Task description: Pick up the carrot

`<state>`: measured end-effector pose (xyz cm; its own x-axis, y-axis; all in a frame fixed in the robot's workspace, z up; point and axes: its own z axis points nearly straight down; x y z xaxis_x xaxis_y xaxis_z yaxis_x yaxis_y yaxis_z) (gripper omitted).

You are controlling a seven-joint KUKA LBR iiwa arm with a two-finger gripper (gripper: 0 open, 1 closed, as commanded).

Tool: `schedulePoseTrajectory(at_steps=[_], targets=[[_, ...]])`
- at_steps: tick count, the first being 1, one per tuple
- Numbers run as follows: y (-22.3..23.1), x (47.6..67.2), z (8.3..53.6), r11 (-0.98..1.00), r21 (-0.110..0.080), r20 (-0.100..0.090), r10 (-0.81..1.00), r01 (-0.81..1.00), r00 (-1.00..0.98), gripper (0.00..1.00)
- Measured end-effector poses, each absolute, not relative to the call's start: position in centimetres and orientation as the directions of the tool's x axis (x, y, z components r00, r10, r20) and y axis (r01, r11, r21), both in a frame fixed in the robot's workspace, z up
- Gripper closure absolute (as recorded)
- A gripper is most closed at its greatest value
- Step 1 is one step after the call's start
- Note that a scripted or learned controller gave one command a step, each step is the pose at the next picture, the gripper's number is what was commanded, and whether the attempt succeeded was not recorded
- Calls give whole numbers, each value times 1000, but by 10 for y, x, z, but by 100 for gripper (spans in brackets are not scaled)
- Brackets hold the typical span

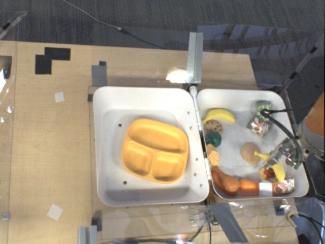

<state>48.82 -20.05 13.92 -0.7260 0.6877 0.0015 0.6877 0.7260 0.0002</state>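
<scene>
One carrot [248,186], one banana [219,116], two bins [101,151].

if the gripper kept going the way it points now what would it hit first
Probably the small yellow toy right below the gripper, near the right bin's front right corner. Depth is hard to judge from above, so the bin floor beside it is possible.

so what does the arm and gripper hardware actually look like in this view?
At the right edge the arm shows a grey body with an orange band above the wrist. The gripper is a small metallic assembly, too blurred to make out its details. Thin black cables loop from the wrist area out over the right bin. No markings are readable at this resolution.
</scene>
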Motion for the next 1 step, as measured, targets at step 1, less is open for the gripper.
schedulePoseTrajectory(at_steps=[1], targets=[[-205,501,186,635,2,-4,772,772,-635,100]])
